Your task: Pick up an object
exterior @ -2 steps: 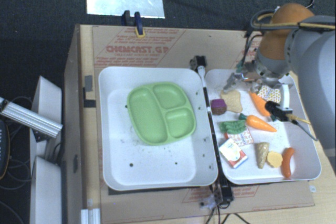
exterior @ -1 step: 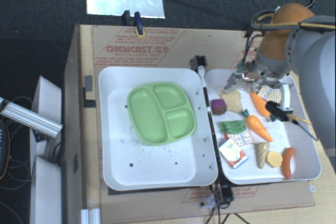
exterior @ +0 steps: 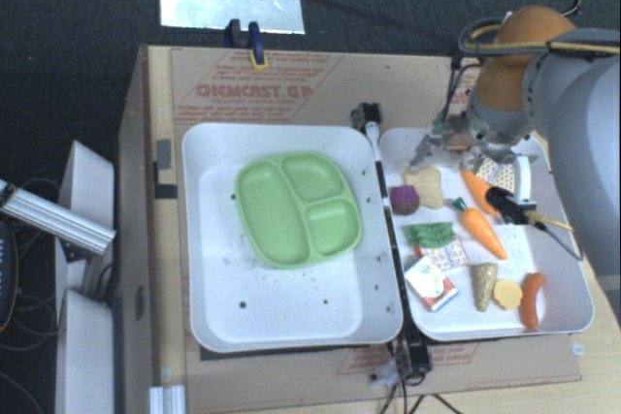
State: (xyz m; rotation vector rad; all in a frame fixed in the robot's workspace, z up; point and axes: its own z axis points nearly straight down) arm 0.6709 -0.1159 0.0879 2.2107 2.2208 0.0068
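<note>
1. Fingers – cannot tell if parted or closed, the tip of the gripper is blurring into clutter at the far end of the right bin; nothing is showing as held
2. Arm is reaching in from the right, gripper hanging low over the bin's far corner
3. Candidates are lying in that bin: beige piece just beside the gripper, purple object next to it, carrot nearer the middle
4. Green divided plate is sitting in the left bin, well apart
5. Step, as I'm judging it – approach, grasp not yet made
6. Next move is calling for centring over one item, likely the beige piece, then descending and closing without nudging neighbours
</note>
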